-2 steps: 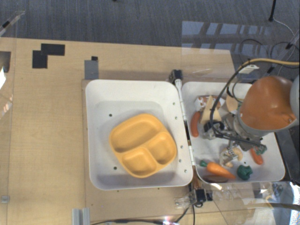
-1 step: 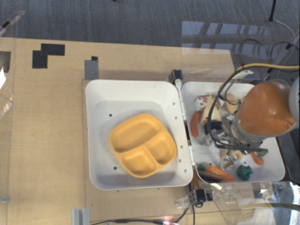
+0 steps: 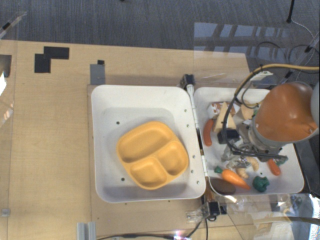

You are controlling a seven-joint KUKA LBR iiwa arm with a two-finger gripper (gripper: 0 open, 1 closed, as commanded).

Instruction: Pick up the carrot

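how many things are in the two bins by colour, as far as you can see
yellow: 1, divided plate in the left bin
orange or red: 3, carrot, sausage, small piece
green: 1, broccoli
brown: 1, dark oval
total: 6 clear; more in the right bin sit partly hidden under the arm

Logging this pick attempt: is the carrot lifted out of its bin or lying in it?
Lying in it. The carrot rests on the right bin's floor near its front edge, beside the broccoli.
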